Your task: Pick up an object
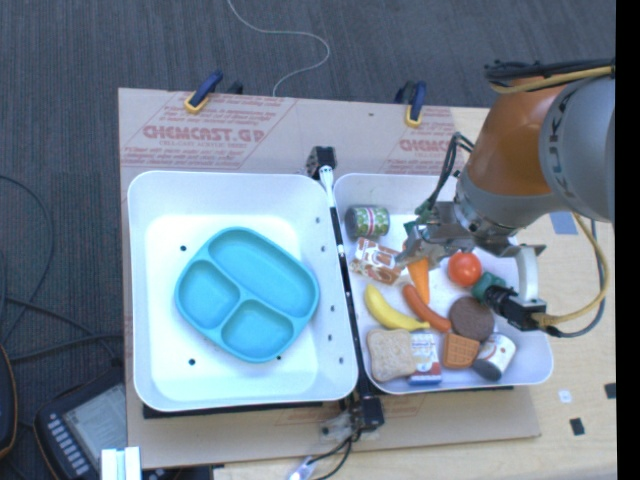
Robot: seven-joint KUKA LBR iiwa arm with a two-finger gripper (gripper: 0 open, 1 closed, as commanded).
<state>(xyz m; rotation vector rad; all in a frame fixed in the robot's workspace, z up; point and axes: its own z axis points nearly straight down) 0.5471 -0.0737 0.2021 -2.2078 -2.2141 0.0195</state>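
The right bin (540, 373) holds several toy foods: a green can (372, 220), a snack packet (375, 261), an orange carrot (420, 282), a red tomato (464, 269), a yellow banana (390, 312), a slice of bread (391, 355), a brown round cookie (471, 318) and a waffle square (460, 350). My gripper (418, 246) hangs low in this bin, right over the carrot's upper end, between the snack packet and the tomato. The wrist hides what lies directly beneath it.
The left bin (150, 218) carries a blue divided plate (247, 293). A low wall (340, 268) separates the two bins. The grey and orange arm (530, 158) covers the right bin's far right corner. Clamps (414, 103) sit at the board's back edge.
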